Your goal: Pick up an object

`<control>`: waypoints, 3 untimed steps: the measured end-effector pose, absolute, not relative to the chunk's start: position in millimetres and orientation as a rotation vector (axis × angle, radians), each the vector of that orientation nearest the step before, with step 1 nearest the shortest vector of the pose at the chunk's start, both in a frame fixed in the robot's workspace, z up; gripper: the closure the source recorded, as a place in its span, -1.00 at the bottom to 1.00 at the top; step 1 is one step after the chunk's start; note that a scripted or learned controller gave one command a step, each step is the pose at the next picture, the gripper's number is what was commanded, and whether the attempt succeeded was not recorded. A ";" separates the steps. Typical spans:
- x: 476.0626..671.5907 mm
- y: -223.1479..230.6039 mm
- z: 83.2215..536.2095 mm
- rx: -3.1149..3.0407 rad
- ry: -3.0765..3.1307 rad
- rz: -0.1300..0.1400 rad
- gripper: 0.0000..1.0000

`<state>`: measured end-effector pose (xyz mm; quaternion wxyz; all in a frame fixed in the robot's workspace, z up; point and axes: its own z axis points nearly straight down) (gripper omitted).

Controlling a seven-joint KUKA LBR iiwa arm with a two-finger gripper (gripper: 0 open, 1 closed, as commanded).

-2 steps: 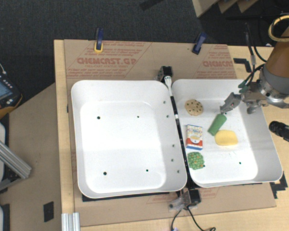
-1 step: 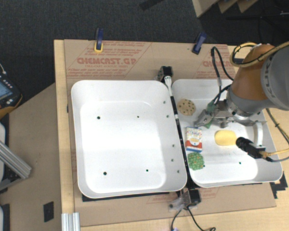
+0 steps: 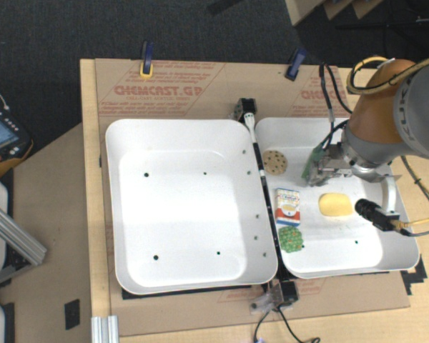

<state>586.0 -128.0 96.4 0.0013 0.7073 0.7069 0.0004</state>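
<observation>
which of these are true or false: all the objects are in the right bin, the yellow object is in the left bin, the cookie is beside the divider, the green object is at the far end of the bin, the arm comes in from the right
1. All the loose objects lie in the right bin. True.
2. The yellow object lies in the left bin. False: it lies in the right bin, near the tool.
3. The round cookie lies close to the edge where the two bins meet. True.
4. The green object lies at the far end of the bin, beyond the cookie. False: it lies nearer the camera, just below the small carton.
5. The arm reaches in from the right. True.
</observation>
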 end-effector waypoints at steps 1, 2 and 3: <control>544.8 -153.6 351.0 2.211 2.209 0.013 1.00; 517.0 -208.0 398.4 2.220 2.207 0.003 1.00; 507.8 -127.0 356.0 2.217 2.234 -0.001 1.00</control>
